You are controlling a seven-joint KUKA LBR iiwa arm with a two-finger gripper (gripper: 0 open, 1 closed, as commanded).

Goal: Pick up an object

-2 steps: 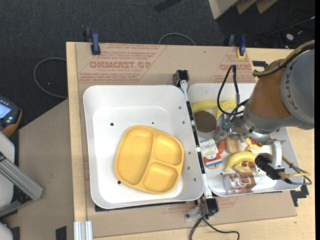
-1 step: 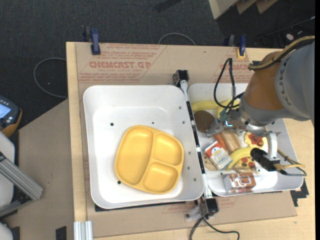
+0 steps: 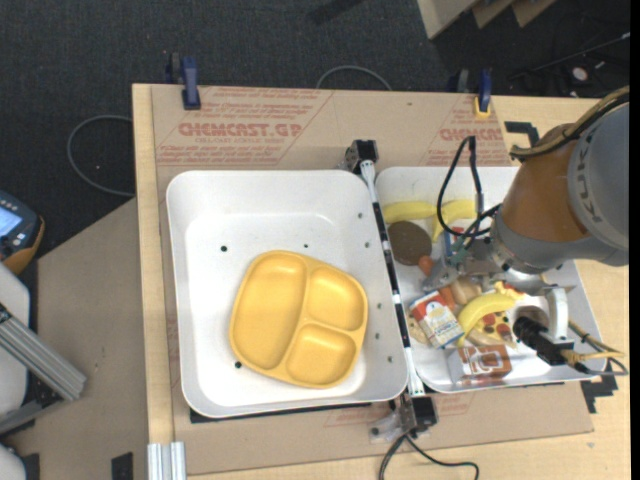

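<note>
The right bin (image 3: 565, 368) holds a pile of small things. A yellow banana (image 3: 420, 211) lies at its far side, with a brown round object (image 3: 408, 240) just in front of it. Nearer lie a red and white carton (image 3: 436, 321), a second yellow banana-shaped piece (image 3: 484, 308) and a flat brown packet (image 3: 485, 364). My gripper (image 3: 464, 260) hangs low over the middle of this pile, between the far banana and the near yellow piece. The wrist hides the things right under it.
In the left bin (image 3: 200, 218) lies a yellow divided plate (image 3: 298, 316). A rail with black clamps (image 3: 385, 258) runs between the two bins. The grey arm with its orange band (image 3: 545, 193) covers the right bin's far right part.
</note>
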